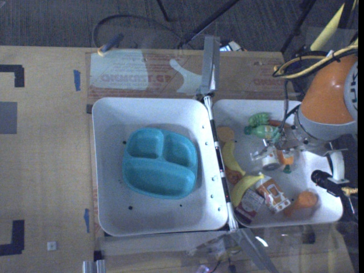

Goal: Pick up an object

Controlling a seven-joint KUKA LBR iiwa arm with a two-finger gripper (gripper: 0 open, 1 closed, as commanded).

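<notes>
In the right-hand bin (pixel 333 209) we see the arm (pixel 327 104) reaching in from the right, its orange band above the wrist, with the jaws (pixel 274 151) low over the middle of the clutter. We cannot tell from this slanted view whether they are spread or pressed together, nor whether anything sits between them; the metal parts blur into the items beneath.

Around that spot lie the things to pick from. A green toy (pixel 260 125) rests toward the bin's far side, just beside the wrist. A yellow banana (pixel 231 157) lies along the wall next to the divider, and a second yellow fruit (pixel 245 185) curves below it. Near the front edge we see a small carton (pixel 272 195) with orange and white print, touching a dark packet (pixel 248 206), and an orange round piece (pixel 306 200) just to its right.

In the left bin (pixel 108 152) a blue divided plate (pixel 161 162) sits near the centre, well apart from the arm. Both bins rest on the tan surface (pixel 45 169).
</notes>
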